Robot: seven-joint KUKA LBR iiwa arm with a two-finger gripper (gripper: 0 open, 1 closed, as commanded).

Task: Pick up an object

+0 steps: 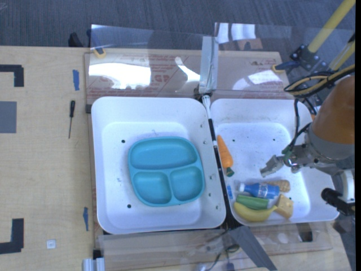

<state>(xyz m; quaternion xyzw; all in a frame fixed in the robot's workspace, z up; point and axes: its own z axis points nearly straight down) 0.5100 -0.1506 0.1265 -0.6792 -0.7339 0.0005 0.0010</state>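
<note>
Where the arm point(338, 123) enters from the right, its grey body and orange band are cut off by the frame edge, and it covers the right bin's far right wall. Below it the end effector point(274, 165) hangs over the right bin; its metal tip is small and blurred, so I cannot tell whether it is open or closed, and nothing is seen held in it.

On the table point(39, 151) the left bin point(107, 117) holds a blue divided tray point(166, 170), lying flat near the middle with bare white floor all round it. The right bin point(248, 114) has its things crowded toward the near edge: a yellow banana point(251, 213) at the front, a green piece point(252, 201) just behind it, a blue bottle point(260, 189) behind that, and a tan lump point(284, 206) at the right end of the heap, its shape hard to make out. An orange carrot point(225, 154) lies along the left wall, apart from the heap. That bin's far half is bare floor. The end effector is just above and right of the bottle.
</note>
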